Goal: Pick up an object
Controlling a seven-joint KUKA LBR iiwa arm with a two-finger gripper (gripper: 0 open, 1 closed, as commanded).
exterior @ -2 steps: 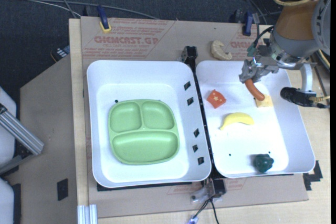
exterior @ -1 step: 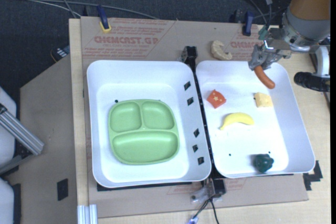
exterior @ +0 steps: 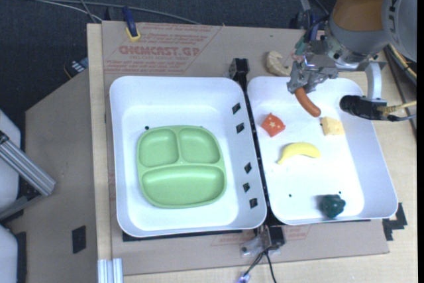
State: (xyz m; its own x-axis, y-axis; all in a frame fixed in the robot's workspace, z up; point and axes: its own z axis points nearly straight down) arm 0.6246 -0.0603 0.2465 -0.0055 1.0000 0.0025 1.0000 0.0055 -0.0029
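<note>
**Right bin: loose items, claw at the sausage**

- Dark green lump, 5 o'clock corner of the right bin.
- Banana, yellow, curved, bin centre.
- Red piece at 10 o'clock; pale yellow block at 2 o'clock.
- Sausage, reddish-brown, slanted, at 12 o'clock: its upper end sits between the claw fingers, apparently pinched for lifting.
- Left bin: green divided tray.

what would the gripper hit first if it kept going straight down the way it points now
Most likely the sausage: the gripper sits right at its upper end in the right bin. Depth is hard to judge from one slanted view.
</note>
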